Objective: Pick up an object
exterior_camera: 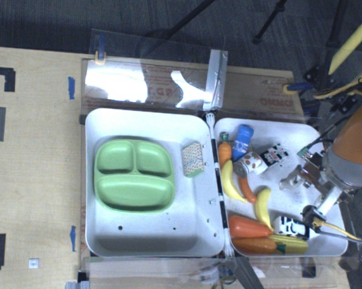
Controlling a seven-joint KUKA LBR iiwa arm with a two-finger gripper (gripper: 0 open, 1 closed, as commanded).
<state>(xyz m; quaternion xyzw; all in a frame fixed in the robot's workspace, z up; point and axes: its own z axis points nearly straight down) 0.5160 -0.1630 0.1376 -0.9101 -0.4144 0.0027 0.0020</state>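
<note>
The right bin (292,130) holds several toy foods: a blue bottle (243,137), two yellow bananas (229,180) (263,206), a slim carrot (246,186), a fat orange carrot (249,225), a black-and-white block (273,155) and a white item with black marks (292,227). My gripper (295,177) hangs over the right part of this bin, right of the bananas and above the white item. Nothing shows in its grasp. The grey wrist and orange band (355,142) rise behind it at the right edge.
In the left bin (188,227) lie a green divided plate (133,173) and a small patterned pouch (193,158) near the divider. A yellow cable (332,228) runs off the wrist over the right bin's rim. Wooden bench lies to the left.
</note>
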